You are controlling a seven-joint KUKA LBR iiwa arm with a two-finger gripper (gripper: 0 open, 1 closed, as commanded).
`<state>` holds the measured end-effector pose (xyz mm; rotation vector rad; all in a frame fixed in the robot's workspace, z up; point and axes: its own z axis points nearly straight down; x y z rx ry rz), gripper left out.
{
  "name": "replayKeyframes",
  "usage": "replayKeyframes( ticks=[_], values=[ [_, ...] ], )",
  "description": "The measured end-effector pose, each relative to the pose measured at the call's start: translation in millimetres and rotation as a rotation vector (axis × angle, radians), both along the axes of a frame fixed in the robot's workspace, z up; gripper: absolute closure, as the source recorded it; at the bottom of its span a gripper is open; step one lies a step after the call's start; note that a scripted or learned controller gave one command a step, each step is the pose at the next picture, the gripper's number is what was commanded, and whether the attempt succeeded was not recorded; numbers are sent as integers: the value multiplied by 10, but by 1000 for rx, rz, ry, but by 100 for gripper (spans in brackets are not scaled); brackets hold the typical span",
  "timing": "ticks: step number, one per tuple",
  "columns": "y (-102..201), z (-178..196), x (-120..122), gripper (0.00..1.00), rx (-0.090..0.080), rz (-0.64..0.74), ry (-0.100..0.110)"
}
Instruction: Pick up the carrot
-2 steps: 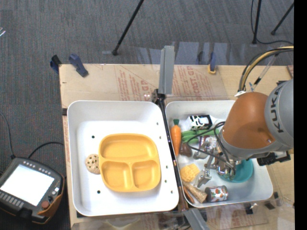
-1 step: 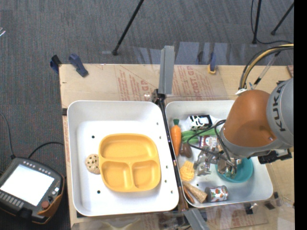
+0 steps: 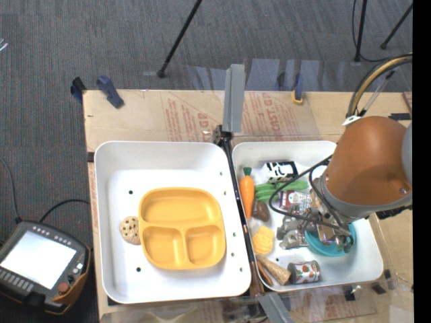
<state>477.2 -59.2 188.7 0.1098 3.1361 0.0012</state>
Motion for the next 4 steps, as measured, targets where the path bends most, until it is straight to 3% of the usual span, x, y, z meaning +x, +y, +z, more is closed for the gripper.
replayKeyframes(
  ticks=[1, 2, 3, 4],
  values=[
    [-183, 1051, 9, 100, -2, 226, -5],
    [-974, 1424, 188, 100, -3, 198, -1],
    [-1543, 2194, 428, 100, -3, 296, -4],
    [-1503, 1068, 72, 100, 7, 322, 12]
  ],
)
